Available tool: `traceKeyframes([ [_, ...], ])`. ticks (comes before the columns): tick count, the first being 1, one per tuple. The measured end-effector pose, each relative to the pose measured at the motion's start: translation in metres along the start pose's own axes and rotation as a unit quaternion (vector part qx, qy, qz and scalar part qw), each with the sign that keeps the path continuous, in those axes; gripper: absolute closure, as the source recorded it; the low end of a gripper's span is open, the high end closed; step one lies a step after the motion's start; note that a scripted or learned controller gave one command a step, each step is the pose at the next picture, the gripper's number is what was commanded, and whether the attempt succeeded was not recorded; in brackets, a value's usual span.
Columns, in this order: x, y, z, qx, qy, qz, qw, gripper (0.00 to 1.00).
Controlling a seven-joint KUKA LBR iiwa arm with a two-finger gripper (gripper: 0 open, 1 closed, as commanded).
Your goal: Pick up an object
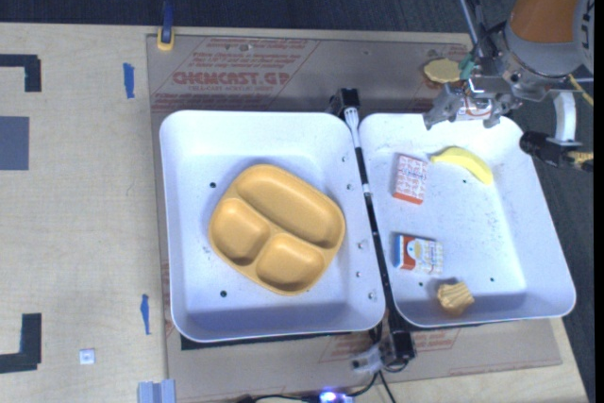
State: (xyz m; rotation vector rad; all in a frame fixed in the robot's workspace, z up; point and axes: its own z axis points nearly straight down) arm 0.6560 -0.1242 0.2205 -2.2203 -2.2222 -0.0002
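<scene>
Yellow plastic marks the nearest candidate: a toy banana (462, 162) lies at the far end of the right bin (543, 245), just below and beside the gripper (464, 104), which hangs over the bin's far rim, apart from everything in it. Whether the fingers stand wide or narrow cannot be told, since they are lost among cables and metal parts at the wrist; nothing is seen held between them. Beside the banana a small carton (410, 177) with red print lies flat, a second carton (417, 253) with blue and orange print lies nearer the middle, and a tan lump (455, 296), perhaps toy bread, rests near the front wall. The left bin (184, 203) bears a large yellow tray (275, 227) with three hollows. The banana is judged light, stiff and rather smooth, so it may slip or roll out of a loose grip; it is best taken across its thick middle, with the fingers set square to its curve. The cartons are judged light and easily crushed, and, lying flat, they offer only thin edges. The tray is probably too broad to be spanned except at its rim. A round tan disc (440, 71) lies on the tabletop (75, 203) behind the bins.
</scene>
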Motion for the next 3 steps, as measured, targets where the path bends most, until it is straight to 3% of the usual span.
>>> traceKeyframes([
  [1,0.015,-0.009,0.122,0.0,0.0,0.0,1.0,0.0],
  [2,0.015,-0.008,0.111,-0.001,0.0,0.0,1.0,1.0],
  [3,0.086,-0.051,0.008,-0.001,0.0,-0.001,1.0,1.0],
])
